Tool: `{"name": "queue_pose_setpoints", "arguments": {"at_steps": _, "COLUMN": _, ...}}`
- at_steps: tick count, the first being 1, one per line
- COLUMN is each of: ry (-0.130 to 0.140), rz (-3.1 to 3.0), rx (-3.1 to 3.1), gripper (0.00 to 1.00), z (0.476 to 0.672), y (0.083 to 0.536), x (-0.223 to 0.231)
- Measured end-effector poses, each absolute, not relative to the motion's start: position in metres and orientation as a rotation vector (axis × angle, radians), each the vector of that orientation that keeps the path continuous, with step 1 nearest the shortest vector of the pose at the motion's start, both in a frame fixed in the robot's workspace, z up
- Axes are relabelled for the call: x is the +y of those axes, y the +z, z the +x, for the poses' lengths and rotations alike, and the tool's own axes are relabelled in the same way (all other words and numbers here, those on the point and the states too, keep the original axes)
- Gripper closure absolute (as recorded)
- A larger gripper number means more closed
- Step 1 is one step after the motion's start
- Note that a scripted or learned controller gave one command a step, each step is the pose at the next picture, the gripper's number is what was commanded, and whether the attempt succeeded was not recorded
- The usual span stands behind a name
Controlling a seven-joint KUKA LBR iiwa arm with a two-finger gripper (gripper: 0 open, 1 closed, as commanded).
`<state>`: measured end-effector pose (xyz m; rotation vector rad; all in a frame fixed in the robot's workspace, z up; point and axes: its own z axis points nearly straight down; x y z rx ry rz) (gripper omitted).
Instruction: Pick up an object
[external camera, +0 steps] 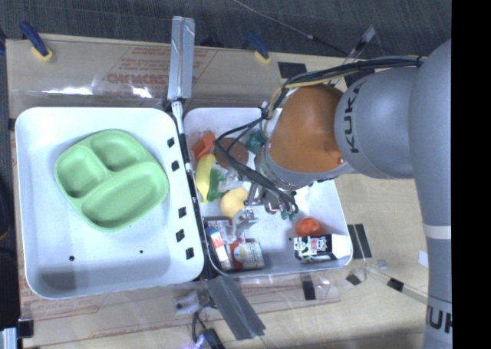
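The yellow lemon (232, 202) lies in the right bin (335, 209), near its left wall, with a banana (203, 176) just beside it and a small can (247, 254) toward the near edge. My tool (257, 208) hangs right next to the lemon; whether it is open or closed I cannot tell. I judge the descent should be centred over the lemon, clear of the banana, closing only once low. A red tomato (307, 225) sits apart; the green tray (112, 177) fills the left bin (46, 263).

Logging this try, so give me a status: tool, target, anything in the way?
Tool down in right bin, beside yellow lemon; grip state unclear. Nothing seen held. Banana, can, red tomato crowd close. Green plate in left bin.
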<state>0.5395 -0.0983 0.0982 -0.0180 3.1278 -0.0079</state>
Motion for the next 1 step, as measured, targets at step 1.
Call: {"name": "queue_pose_setpoints", "arguments": {"at_steps": 1, "ry": -0.007, "rz": -0.029, "rx": 3.128, "gripper": 1.00, "z": 0.5403, "y": 0.1088, "x": -0.0968}}
